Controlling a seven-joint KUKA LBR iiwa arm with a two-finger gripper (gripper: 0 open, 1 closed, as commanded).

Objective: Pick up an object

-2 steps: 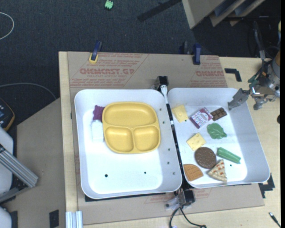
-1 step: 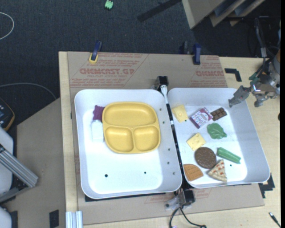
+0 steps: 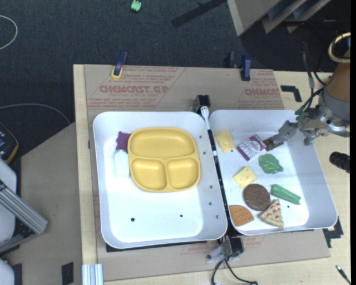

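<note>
Counter (image 3: pixel 167 83) is a brown board printed with red lettering, carrying two shallow white bins side by side. A blue-and-yellow clamp (image 3: pixel 118 65) sits at the board's far left edge and a blue clamp (image 3: pixel 245 65) at the far right. Dark carpet lies beyond, with a small green object (image 3: pixel 136 6) on it.

Left bin (image 3: pixel 161 222): a yellow three-compartment tray (image 3: pixel 164 158) takes up the upper middle. A purple item (image 3: pixel 122 141) and a white item (image 3: pixel 120 164) lie tucked against the tray's left side, partly hidden by it.

Right bin (image 3: pixel 314 167) holds a scatter of toy food:
- pale yellow block (image 3: pixel 225 141) near the far left corner
- dark red packet (image 3: pixel 251 147) just beside it, to the right
- green leafy piece (image 3: pixel 270 163) mid-bin
- yellow cheese square (image 3: pixel 245 177) below the packet
- brown round disc (image 3: pixel 256 196) touching or nearly touching the cheese's lower edge
- long green vegetable (image 3: pixel 286 194) right of the disc
- orange waffle-like biscuit (image 3: pixel 240 215) and a pizza slice (image 3: pixel 272 214) along the near edge

Arm (image 3: pixel 336 94) comes in from the right, over the right bin's far right corner, wrist angled down and left. Gripper (image 3: pixel 275 140) hangs low, its tip just beside the packet's right end and above the green leafy piece. Cannot tell if the tip touches the packet, nor how the gripper is set; nothing is seen held.
</note>
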